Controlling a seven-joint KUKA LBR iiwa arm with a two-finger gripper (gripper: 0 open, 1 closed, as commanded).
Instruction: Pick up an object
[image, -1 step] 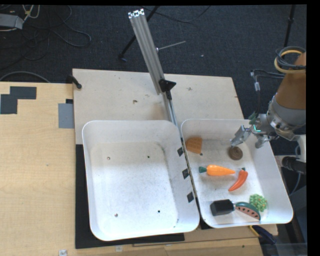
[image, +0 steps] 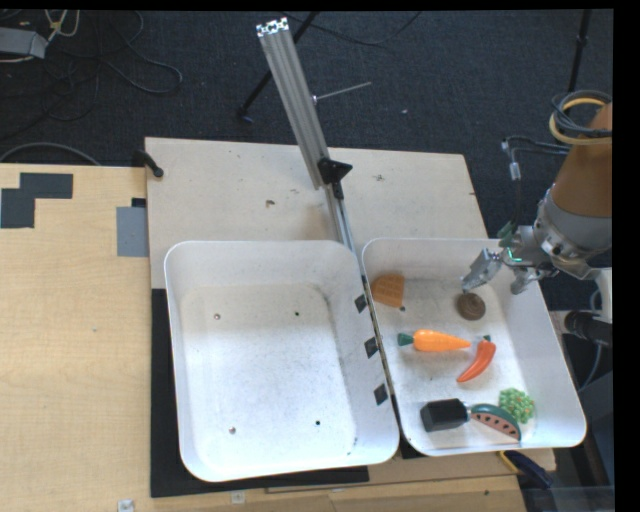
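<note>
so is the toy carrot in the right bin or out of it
In. The toy carrot lies flat on the floor of the right bin, between a brown disc and a red chili pepper.

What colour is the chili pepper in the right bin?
Red chili pepper, beside the carrot, in the camera view.

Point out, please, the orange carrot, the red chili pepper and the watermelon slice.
orange carrot (image: 443, 342), camera view, middle of its orange body
red chili pepper (image: 477, 362), camera view, middle of its curved red body
watermelon slice (image: 497, 422), camera view, its red flesh
</note>
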